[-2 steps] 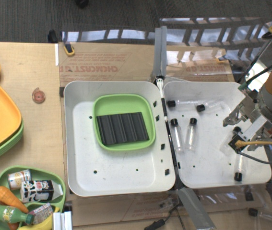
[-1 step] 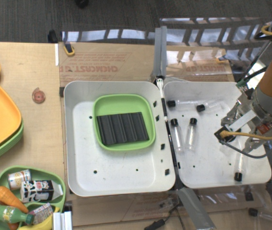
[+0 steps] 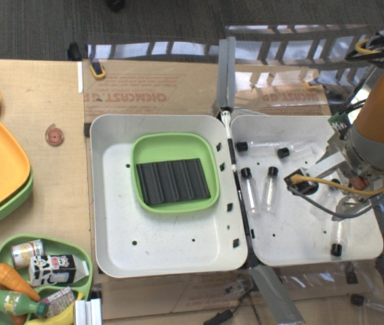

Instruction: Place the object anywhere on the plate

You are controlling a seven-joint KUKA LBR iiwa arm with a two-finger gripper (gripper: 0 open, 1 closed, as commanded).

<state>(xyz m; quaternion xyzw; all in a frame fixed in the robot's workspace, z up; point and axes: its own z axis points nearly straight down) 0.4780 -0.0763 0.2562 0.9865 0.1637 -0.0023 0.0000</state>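
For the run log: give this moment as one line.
arm: over right bin | gripper: unclear | vials: in right bin | plate: left bin, bears dark ridged block | placed: no

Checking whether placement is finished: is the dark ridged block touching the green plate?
Touching. The camera view shows the dark ridged block lying flat inside the green plate, with green rim visible all round.

Dark grey carpet (image 3: 178, 12) lies beyond the pale wooden bench (image 3: 56, 175) and cardboard sheet (image 3: 151, 93).

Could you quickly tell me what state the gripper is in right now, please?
Gripper: over the right bin; open or closed cannot be told.
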